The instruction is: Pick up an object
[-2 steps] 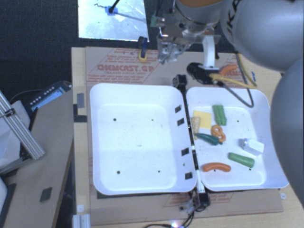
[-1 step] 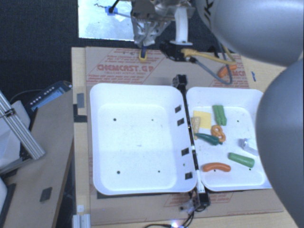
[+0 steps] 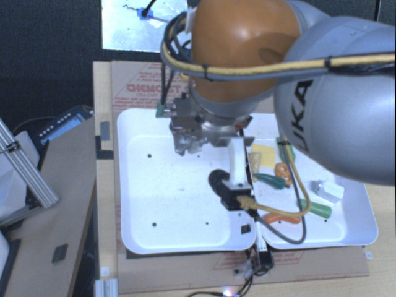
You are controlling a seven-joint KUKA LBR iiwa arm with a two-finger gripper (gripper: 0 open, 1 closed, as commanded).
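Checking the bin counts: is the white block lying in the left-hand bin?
No, the white block lies in the right-hand bin, near its right rim.

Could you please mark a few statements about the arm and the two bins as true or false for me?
1. The claw hangs over the left bin. True.
2. The yellow block lies in the left bin. False: it lies in the right bin, near the wall between the two bins.
3. The arm has an orange section above the wrist. True.
4. The claw holds the white block. False: the white block lies on the floor of the right bin, well apart from the claw.
5. A green cylinder lies in the right bin, close to the white block. True.
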